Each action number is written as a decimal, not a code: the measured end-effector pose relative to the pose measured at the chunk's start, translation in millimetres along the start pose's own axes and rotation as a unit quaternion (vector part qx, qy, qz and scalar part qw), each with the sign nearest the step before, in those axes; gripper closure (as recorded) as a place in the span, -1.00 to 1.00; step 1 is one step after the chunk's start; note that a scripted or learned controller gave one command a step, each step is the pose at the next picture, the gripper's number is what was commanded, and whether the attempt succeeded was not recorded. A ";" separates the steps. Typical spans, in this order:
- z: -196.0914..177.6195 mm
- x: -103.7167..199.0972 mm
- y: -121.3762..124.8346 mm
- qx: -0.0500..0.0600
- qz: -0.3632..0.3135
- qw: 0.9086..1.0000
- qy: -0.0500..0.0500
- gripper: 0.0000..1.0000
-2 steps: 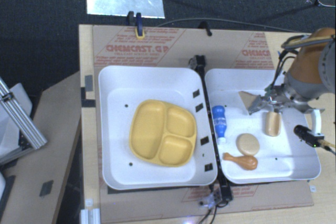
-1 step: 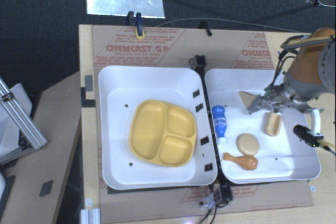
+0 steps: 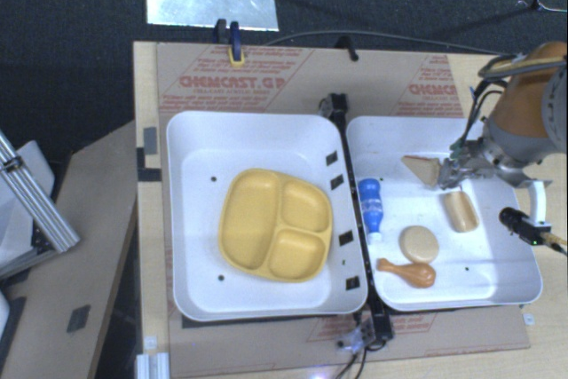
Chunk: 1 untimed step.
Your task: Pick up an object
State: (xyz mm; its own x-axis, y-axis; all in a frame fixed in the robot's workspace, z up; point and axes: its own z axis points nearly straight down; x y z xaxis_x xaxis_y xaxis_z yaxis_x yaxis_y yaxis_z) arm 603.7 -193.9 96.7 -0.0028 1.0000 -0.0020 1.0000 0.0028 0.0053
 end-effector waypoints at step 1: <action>-47.2 -2.4 9.4 -0.001 -0.001 1.000 0.000 1.00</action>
State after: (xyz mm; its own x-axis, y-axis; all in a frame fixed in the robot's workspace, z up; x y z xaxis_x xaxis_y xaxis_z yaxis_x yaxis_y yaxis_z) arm 612.9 -196.2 143.9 -0.0042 1.0000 -0.0022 1.0000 0.0043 0.0072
